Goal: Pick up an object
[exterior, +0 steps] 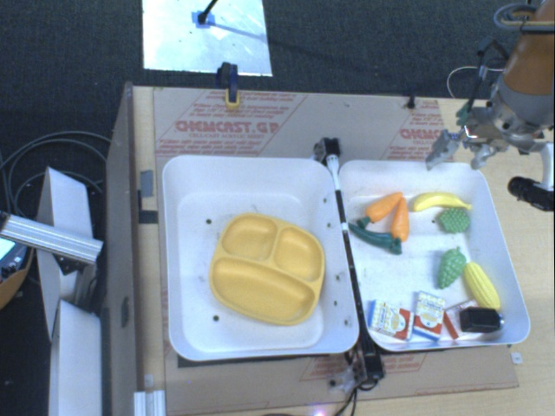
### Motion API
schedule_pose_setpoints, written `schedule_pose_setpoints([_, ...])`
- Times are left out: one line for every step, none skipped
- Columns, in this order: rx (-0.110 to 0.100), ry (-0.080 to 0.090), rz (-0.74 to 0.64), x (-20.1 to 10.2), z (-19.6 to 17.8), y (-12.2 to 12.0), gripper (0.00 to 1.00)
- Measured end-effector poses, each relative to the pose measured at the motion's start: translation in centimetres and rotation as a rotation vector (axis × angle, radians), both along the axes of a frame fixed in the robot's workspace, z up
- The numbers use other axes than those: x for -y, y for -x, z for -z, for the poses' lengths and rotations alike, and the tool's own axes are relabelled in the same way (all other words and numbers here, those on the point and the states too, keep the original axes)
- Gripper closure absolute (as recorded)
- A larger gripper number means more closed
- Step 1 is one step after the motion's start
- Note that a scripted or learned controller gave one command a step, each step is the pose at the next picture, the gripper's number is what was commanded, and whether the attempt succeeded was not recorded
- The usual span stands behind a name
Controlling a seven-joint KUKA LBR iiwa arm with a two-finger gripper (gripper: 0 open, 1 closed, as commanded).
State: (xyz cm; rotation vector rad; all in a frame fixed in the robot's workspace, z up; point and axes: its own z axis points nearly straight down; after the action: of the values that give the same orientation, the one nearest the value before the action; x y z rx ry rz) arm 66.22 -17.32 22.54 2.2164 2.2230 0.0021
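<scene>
Two carrots (390, 212), two cartons (408, 316) (one banana (440, 201)).

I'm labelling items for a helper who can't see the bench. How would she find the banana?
Start at the right-hand white bin. Near its far rim, lying crosswise, is the banana, just right of the two carrots. It is the curved, smooth yellow item; the yellow corn cob is bumpy and lies nearer.

Board under the bins (260, 120): "CHEMCAST GP" is printed in red, repeated in part at the right.
Small cartons (408, 316): print is seen, too small to be read.
</scene>
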Motion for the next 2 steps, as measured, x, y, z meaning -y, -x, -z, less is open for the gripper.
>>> schedule_pose_setpoints([-0.01, -0.005, -0.007, -7.3, 11.0, 0.8, 0.0])
schedule_pose_setpoints([-0.008, -0.002, 0.003, -7.0, 14.4, 6.2, 0.0])
